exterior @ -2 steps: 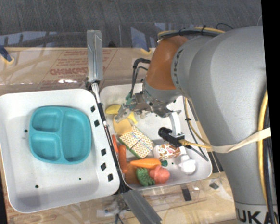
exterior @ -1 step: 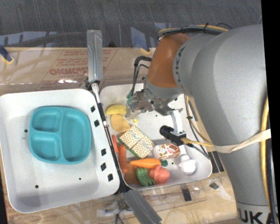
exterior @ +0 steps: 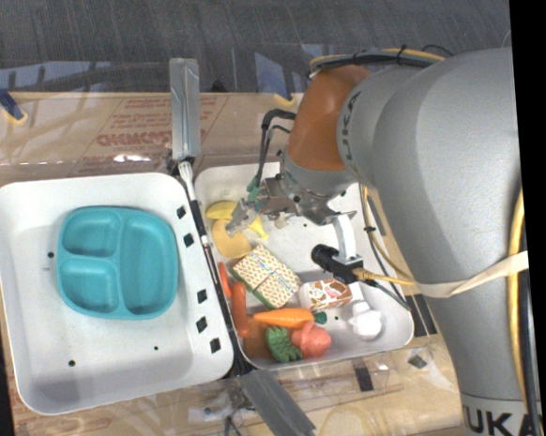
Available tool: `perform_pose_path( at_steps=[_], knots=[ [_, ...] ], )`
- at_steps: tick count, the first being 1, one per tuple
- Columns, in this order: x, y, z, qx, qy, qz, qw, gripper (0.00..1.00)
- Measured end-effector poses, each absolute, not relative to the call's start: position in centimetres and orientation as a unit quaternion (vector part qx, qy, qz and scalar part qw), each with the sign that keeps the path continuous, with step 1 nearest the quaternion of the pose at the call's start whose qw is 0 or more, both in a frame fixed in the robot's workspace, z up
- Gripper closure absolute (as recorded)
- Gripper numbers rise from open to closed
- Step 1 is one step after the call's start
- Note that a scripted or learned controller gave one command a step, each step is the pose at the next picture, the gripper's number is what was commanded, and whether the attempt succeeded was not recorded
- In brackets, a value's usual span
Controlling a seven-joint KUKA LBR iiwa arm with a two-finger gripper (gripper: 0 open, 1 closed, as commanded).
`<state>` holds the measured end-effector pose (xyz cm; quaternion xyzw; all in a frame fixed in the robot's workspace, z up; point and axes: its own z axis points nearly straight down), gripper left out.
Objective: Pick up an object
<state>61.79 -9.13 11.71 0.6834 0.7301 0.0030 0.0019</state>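
Smooth grey arm (exterior: 439,180), metal claw (exterior: 253,209) over glossy yellow toy (exterior: 222,212).

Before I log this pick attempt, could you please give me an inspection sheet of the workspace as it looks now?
Surface: two shallow white bins side by side, left bin and right bin, on a bench covered with clear sheeting.
Job's things: in the right bin, a yellow piece, a patterned box, a carrot, a green toy, a small carton and a white piece, packed close together.
Clutter: teal divided plate in the left bin.
Grippers: gripper low over the yellow piece; whether it grips is unclear.
Cables: black cables by the wrist; yellow cable along the arm.
Surroundings: dark carpet.
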Motion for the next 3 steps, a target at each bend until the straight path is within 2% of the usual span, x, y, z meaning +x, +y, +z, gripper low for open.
perform_pose_path(
  at_steps=[1,2,3],
  knots=[
    [64.5,-9.8,9.1,0.691,0.723,-0.0009,-0.001,0.00],
    [64.5,-9.6,10.2,0.688,0.726,-0.0015,-0.001,1.00],
    [63.1,-6.6,19.3,0.690,0.724,0.0003,0.000,1.00]
  ],
)
